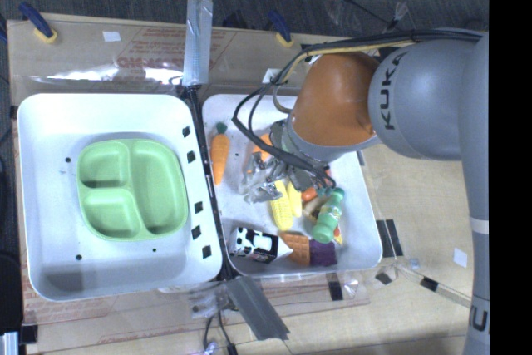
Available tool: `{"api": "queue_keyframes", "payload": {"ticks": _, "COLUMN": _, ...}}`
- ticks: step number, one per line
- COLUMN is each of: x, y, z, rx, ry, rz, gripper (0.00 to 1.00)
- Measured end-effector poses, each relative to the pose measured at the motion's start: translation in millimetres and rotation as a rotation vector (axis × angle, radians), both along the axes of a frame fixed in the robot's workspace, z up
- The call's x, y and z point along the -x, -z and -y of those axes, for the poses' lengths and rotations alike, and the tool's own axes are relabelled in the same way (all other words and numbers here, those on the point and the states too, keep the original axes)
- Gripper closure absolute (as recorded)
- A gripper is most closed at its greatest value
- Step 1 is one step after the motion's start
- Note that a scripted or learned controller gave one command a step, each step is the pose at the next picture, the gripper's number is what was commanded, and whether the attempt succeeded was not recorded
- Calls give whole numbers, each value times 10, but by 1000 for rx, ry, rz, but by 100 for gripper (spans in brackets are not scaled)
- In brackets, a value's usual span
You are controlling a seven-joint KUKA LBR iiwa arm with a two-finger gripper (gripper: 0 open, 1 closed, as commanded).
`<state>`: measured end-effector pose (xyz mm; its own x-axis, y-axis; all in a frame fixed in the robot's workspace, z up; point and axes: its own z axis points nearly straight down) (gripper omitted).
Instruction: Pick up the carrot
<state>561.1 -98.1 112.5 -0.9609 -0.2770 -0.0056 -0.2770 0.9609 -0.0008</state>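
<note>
Left bin (33,179): green divided tray (131,189). Right bin (366,241): carrot (219,158) along its left wall, upright in view; corn (285,206), green bottle (328,216), black-and-white toy (253,244) clustered lower right. Arm (416,96) bends over right bin; gripper (262,179) low among the items, just right of carrot, not touching. Claw state: cannot tell.

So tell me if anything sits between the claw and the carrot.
Nothing visible does. The carrot lies along the left wall of the right bin, and the claw hangs just to its right, with bare bin floor between them. The corn and bottle lie on the claw's far side.
</note>
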Motion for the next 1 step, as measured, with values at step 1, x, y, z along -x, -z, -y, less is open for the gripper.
{"api": "queue_keyframes", "payload": {"ticks": 1, "x": -13, "y": -104, "z": -7, "rx": 0, "ry": -2, "rz": 3, "gripper": 100}}
